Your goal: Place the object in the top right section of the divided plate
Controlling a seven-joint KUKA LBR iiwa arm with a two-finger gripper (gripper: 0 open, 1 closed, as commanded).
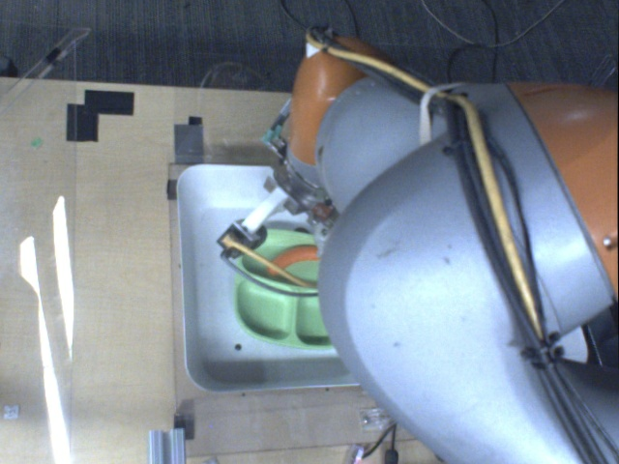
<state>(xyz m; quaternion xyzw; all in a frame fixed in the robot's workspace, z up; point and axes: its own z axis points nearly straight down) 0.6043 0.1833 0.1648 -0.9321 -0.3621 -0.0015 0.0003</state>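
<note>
The object (296,256), orange, is lying on the upper part of the green plate (266,312). My arm (455,288) is reaching over the bin (208,259) holding that plate. My gripper (306,211) is hanging beside the object; I am unable to tell its opening or hold.

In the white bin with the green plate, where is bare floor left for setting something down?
Bare floor of the white bin lies between its left wall and the green plate, widest at the far left corner, plus a strip along the near wall. By the orange object it is crowded: the arm covers that side.
</note>
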